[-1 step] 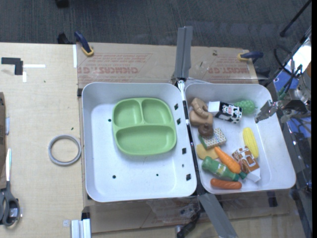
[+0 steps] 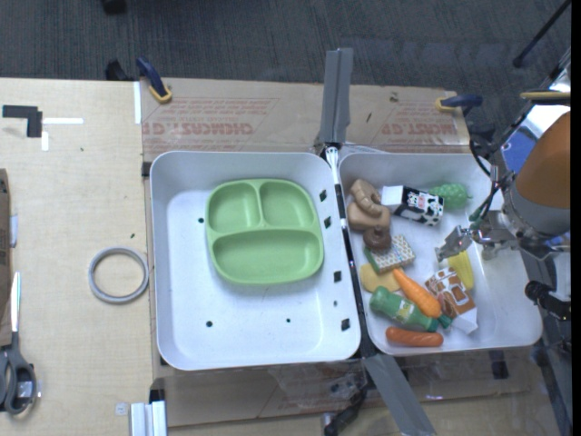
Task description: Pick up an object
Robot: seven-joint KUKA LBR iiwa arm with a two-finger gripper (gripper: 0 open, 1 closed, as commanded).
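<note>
Two shallow white bins sit side by side on a bench seen from above. Far at 9 o'clock, a pair of scissors lies at the frame's edge, with a grey tape ring just beside the left bin. That bin carries a green divided plate, set toward its 12 o'clock side.

The right bin is crowded with toy food. Along its 9 o'clock wall a brown figure stands over a small brown round piece, then a tan waffle-like block and a yellow piece. Toward 6 o'clock, a green bottle lies tilted, touching an orange carrot that crosses above it; a red-orange sausage lies near the bin's front wall. At the bin's 12 o'clock side, a black-and-white cow toy sits between a small white block and a green knobbly toy. A printed carton lies beside a yellow corn piece.

At 3 o'clock, the arm's orange band shows at the frame's edge, and the gripper hangs just above the corn piece. Whether its fingers are spread or closed cannot be told, and nothing can be seen held between them.
</note>
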